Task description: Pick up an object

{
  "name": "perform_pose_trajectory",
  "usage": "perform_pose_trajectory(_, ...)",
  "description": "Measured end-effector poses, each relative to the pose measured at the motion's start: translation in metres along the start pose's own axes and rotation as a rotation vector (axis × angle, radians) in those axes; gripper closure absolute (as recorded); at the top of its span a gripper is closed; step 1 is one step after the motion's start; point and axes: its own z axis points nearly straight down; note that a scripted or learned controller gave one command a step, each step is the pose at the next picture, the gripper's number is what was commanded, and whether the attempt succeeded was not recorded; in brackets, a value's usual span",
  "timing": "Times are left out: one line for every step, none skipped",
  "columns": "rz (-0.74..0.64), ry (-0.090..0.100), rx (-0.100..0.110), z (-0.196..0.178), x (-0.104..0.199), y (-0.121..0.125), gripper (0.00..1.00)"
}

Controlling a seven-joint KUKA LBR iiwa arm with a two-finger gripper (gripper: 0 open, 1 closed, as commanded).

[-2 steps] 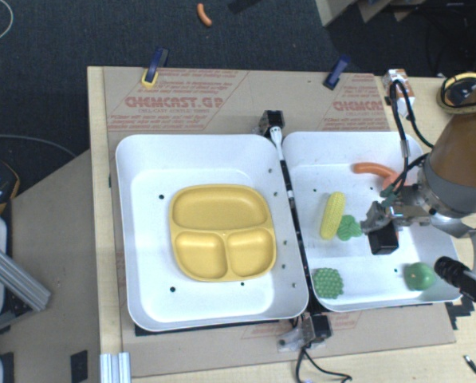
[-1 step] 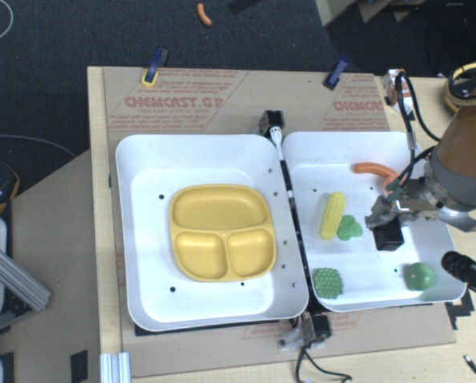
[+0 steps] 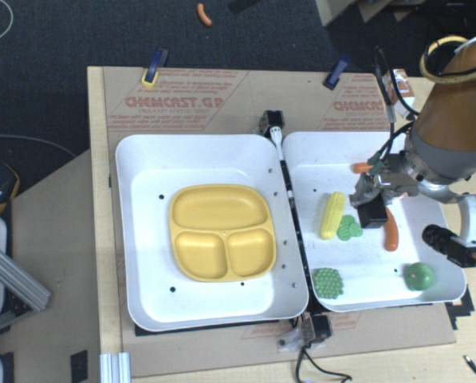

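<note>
The brown paper-faced board (image 3: pixel 222 94) covering the bench carries red print reading "CHEMCAST", repeated and partly cut off behind the bins. The left white plastic bin (image 3: pixel 134 182) holds a yellow three-compartment plastic plate (image 3: pixel 222 231). The grey arm (image 3: pixel 453 126) reaches over the right white plastic bin (image 3: pixel 317 154), its gripper (image 3: pixel 371 191) low between a yellow toy corn cob (image 3: pixel 332 215) and an orange toy sausage (image 3: pixel 391 234). I cannot tell whether the gripper is wide or narrow, and nothing is visibly held, so I judge the pick not yet done. A green bumpy round toy (image 3: pixel 327 282), a green toy fruit (image 3: pixel 418 276) and a small green floret (image 3: pixel 349 229) lie nearby on the bin floor.
</note>
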Motion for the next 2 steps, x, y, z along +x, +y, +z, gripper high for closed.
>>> perform_pose_trajectory(0.001,0.000,0.002,0.011,0.023,0.020,1.00)
perform_pose_trajectory(0.006,-0.001,0.002,0.004,0.004,0.022,1.00)
